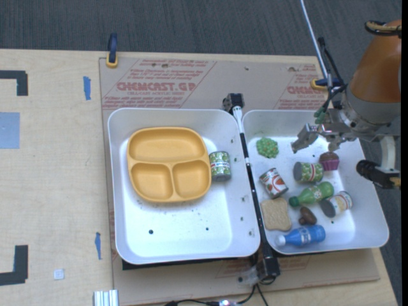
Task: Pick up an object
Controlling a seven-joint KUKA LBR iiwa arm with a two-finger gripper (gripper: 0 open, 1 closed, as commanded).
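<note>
While the gripper (310,137) hangs spread and empty just above the green can (308,172), that can looks light, stiff, best pinched across its sides.

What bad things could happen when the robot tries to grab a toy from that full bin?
The toys in the right bin lie crowded, so the end effector may well nudge the green bottle or red-and-white can instead of gripping one. The blue bottle is round and lies on its side, so it could roll away if bumped.
</note>
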